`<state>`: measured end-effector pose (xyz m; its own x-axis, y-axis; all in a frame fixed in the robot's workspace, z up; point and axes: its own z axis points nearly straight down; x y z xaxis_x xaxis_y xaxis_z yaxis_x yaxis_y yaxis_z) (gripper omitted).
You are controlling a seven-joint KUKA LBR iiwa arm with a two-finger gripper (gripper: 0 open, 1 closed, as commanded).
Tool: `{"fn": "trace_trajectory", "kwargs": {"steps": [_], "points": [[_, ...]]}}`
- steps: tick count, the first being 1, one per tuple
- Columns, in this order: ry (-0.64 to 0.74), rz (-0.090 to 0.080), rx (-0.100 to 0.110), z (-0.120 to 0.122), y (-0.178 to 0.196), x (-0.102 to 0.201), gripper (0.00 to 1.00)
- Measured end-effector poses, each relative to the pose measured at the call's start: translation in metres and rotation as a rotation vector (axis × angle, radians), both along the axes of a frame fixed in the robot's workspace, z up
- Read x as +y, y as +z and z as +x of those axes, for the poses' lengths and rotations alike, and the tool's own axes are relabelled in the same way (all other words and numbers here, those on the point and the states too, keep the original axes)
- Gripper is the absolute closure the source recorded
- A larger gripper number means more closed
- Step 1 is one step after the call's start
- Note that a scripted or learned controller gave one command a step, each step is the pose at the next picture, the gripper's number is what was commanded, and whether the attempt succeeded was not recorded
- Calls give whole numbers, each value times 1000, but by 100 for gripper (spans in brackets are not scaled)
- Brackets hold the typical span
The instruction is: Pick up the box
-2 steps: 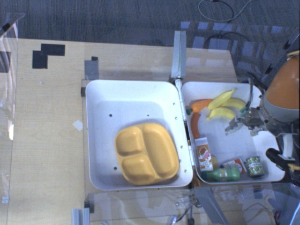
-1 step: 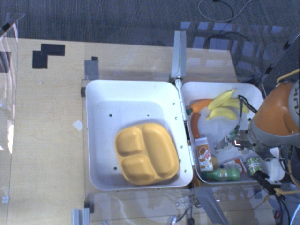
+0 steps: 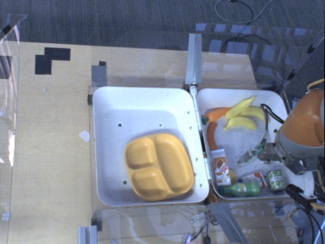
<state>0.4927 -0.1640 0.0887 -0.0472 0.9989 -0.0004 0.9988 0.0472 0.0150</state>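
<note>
Box (image 3: 220, 168): a small carton with white and red-orange print, lying in the right bin (image 3: 277, 99) close against its left wall, with the green bottle (image 3: 239, 189) just beside its lower end and an orange vegetable (image 3: 211, 133) stretching along the wall above it. Probably light and fairly stiff, thin card that could dent under a hard squeeze; printed faces likely a little slick. Best taken across the narrow width near the middle, though the wall on one side leaves scant room for a finger, so a grip along the free long edges or a slight nudge away from the wall looks wiser.

Gripper (image 3: 252, 154) over the middle of the right bin, right of the box and apart from it, below the bananas (image 3: 244, 115). Whether parted or closed, cannot tell from this slant; nothing visibly between its tips. Small green can (image 3: 275, 180) near the lower right corner. Yellow compartment tray (image 3: 159, 165) alone in the left bin (image 3: 101, 136) on the table (image 3: 51, 136)
</note>
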Motion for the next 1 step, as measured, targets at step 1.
{"fn": "trace_trajectory", "kwargs": {"steps": [1], "points": [[-1,-2,-5,3,10,-2,100]]}}
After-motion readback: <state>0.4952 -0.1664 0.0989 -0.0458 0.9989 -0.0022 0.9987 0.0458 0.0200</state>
